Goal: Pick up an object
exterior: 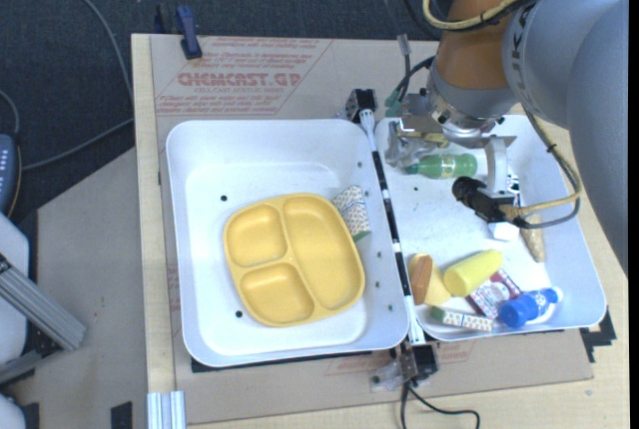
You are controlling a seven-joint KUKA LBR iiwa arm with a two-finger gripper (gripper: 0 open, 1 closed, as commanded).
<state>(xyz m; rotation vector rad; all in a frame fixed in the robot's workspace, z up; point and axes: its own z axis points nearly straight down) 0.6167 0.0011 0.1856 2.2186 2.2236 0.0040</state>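
My gripper hangs low over the far part of the right bin, under the orange band of the arm. A clear green bottle lies on its side directly beneath the gripper, partly hidden by it. Whether the bottle is held cannot be made out from this angle. Along the near edge of the same bin lie an orange piece, a yellow block, a blue bottle and a small printed packet.
The left bin holds a yellow divided plate, with a patterned cup tipped against the plate's right side. A tan cone-shaped piece lies by the right bin's right wall. The bins' shared walls run just left of the gripper.
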